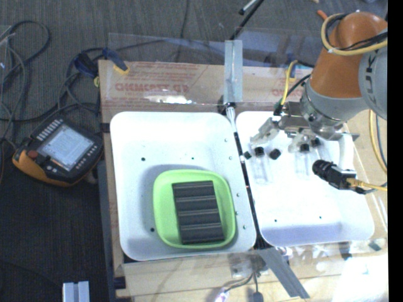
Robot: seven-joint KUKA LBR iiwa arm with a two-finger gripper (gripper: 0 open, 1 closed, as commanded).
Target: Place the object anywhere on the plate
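With the dark ribbed rectangular block (pixel 199 212) already resting on the light green square plate (pixel 194 208) in the left white bin (pixel 132 143), we should leave our released, empty pincer (pixel 277 145) over the right white bin (pixel 315 225).

Dark grey ribbed block (pixel 199 212) lying flat on green plate (pixel 162 194), left bin (pixel 129 143)

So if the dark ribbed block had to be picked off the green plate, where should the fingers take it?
Probably across its two long sides, near mid-length, coming straight down. The block lies flat on the plate, long axis running toward the camera, ridges crosswise. The long sides are straight and parallel and its narrower span likely suits the gripper. The plate's raised rim hinders a sideways approach.
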